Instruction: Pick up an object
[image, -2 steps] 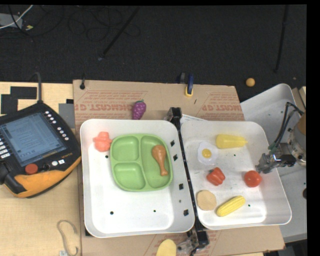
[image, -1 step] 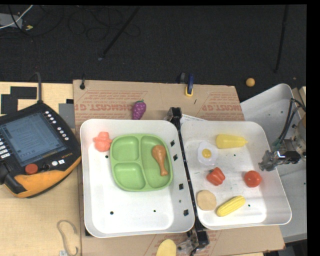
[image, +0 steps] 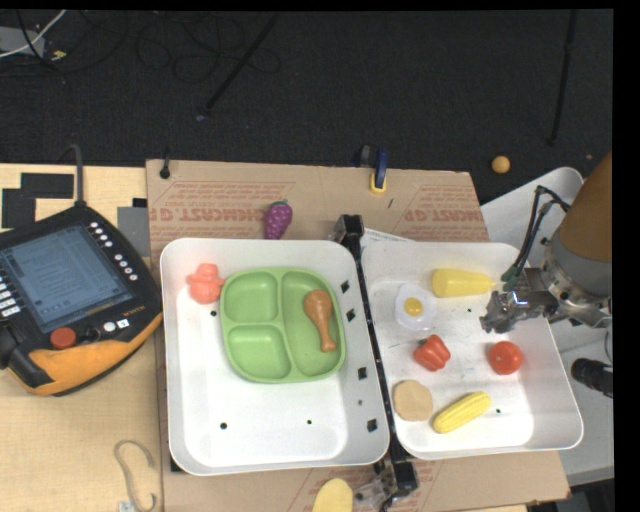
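The right bin (image: 560, 400) holds a yellow block-like toy (image: 462, 282), a fried egg (image: 412, 305), a red pepper (image: 432, 352), a red tomato (image: 506, 357), a tan round biscuit (image: 412, 400) and a yellow corn cob (image: 460, 411). My gripper (image: 503, 312) hangs over the right part of this bin, just above the tomato and right of the egg. Nothing shows in its grasp. In the left bin (image: 260, 440) a brown chicken drumstick (image: 321, 318) lies on a green divided plate (image: 262, 352), with a pink toy (image: 204, 284) at the bin's upper left.
A purple grape bunch (image: 278, 218) lies on the cardboard behind the left bin. A yellow fruit (image: 333, 495) sits at the front edge. A teach pendant (image: 70, 290) lies far left. The arm's grey body and cables (image: 580, 250) crowd the right side.
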